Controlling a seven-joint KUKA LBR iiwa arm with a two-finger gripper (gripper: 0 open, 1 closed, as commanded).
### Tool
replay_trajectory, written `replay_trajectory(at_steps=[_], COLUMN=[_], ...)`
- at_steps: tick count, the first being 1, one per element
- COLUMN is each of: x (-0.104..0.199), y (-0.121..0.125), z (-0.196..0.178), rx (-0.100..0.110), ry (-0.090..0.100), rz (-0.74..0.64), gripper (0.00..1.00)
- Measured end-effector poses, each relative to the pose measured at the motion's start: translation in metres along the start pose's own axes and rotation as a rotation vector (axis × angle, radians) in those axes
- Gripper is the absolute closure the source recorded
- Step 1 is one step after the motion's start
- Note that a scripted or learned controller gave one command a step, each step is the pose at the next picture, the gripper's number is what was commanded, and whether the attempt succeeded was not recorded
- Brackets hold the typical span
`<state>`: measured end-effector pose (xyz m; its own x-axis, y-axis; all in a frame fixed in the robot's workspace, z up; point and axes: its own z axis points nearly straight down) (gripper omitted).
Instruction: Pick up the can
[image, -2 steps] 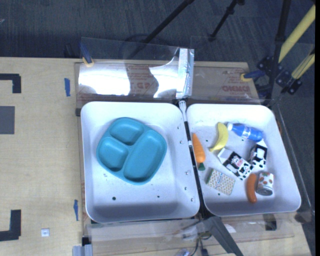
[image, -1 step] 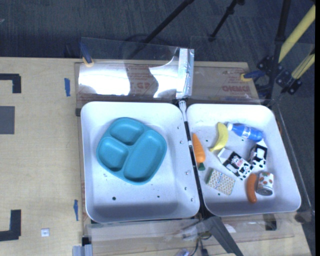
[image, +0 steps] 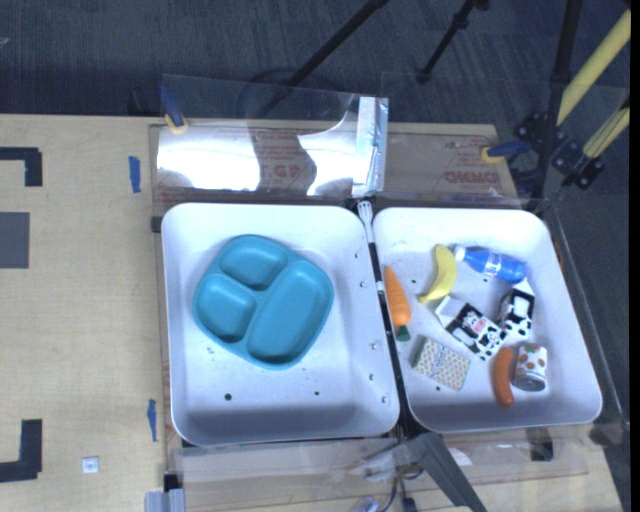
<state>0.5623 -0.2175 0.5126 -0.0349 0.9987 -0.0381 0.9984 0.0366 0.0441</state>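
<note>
The can (image: 529, 367) is small, with a pale patterned label, and lies on its side in the near right corner of the right bin (image: 572, 290). An orange sausage-shaped toy (image: 502, 375) rests against the can's left side. A black-and-white cow-patterned toy (image: 500, 325) lies just behind the can, toward the bin's middle.
The right bin also holds a blue bottle (image: 490, 264), a banana (image: 438, 273), a carrot (image: 398, 300) by the left wall and a speckled square pad (image: 442, 362). A blue divided plate (image: 263, 299) lies in the left bin (image: 190, 380). A clear panel (image: 270, 150) stands behind.
</note>
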Motion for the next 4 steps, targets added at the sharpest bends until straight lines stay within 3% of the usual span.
replay_trajectory(at_steps=[4], x=[0.001], y=[0.007], z=[-0.046], rx=[-0.024], ry=[-0.019], rz=[-0.011], gripper=[1.0])
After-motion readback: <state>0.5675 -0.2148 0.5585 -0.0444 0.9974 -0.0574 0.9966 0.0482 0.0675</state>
